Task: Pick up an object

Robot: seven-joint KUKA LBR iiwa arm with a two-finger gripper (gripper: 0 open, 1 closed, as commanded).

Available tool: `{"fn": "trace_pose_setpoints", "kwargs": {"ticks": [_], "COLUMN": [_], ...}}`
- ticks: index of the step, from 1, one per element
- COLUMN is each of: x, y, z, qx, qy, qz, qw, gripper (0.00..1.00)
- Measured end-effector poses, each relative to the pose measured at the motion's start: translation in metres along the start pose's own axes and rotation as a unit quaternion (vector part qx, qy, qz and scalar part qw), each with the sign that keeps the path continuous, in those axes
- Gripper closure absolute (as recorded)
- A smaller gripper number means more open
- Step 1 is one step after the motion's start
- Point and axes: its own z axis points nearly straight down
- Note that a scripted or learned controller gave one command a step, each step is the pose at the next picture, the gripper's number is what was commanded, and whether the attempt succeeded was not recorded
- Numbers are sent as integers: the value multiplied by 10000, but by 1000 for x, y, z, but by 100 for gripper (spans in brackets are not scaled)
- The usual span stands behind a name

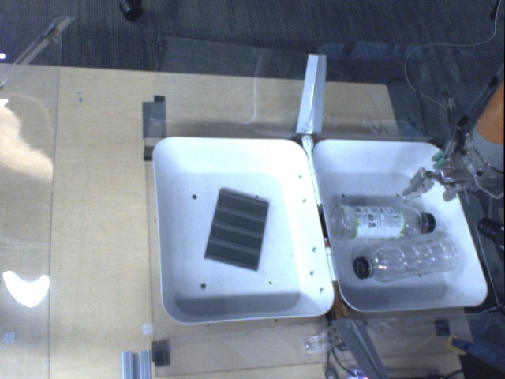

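I am holding my end effector (433, 181) over the right bin (347, 164), near its far right corner, fingers apart and gripping nothing. Two bottles (379, 221) are lying below it, untouched; a dark pad (237, 229) is lying in the left bin (173, 212). Pick not yet done.

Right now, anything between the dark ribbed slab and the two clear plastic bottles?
Camera view: just bin floor and the two bins' adjoining rims lie between slab and bottles.

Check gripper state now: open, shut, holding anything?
Gripper: open, holding nothing, above the right bin, clear of both bottles.
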Motion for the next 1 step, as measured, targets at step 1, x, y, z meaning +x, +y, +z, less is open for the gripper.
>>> {"fn": "trace_pose_setpoints", "kwargs": {"ticks": [1], "x": [-3], "y": [-18], "z": [96], "qx": [-42], "qy": [-14], "qz": [-1251], "qw": [9921], "gripper": [0]}}
